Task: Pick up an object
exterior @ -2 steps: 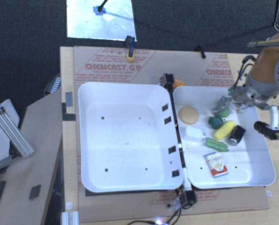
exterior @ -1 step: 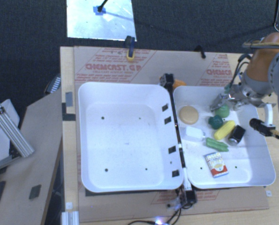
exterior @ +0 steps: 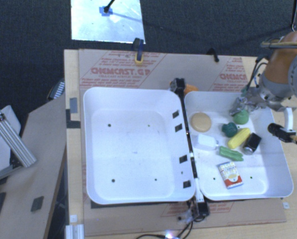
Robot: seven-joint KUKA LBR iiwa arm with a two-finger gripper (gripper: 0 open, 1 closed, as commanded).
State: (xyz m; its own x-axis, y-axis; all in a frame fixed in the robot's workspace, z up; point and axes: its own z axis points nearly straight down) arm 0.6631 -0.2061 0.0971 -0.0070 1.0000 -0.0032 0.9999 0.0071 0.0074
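Two shallow white plastic bins (exterior: 133, 103) side by side, grey arm's gripper (exterior: 240, 107) over right bin's far edge, jaw state impossible to tell, directly above small light-green rounded object (exterior: 241, 117), yellow oblong (exterior: 238, 138) nearer.

Toward nine o'clock, flat on a brown board (exterior: 121, 69) with red lettering: a shallow white left bin (exterior: 133, 148). Toward four o'clock, touching it side by side: the right bin (exterior: 268, 183). Along the shared edge, near centre: a row of black tabs (exterior: 181, 128). At twelve o'clock on the board's far edge: a yellow and blue clamp (exterior: 138, 51). Beyond it, at eleven o'clock: a shiny metal sheet (exterior: 106, 14) on dark carpet (exterior: 24, 34). At far nine o'clock: a slanted aluminium rail (exterior: 9, 138).
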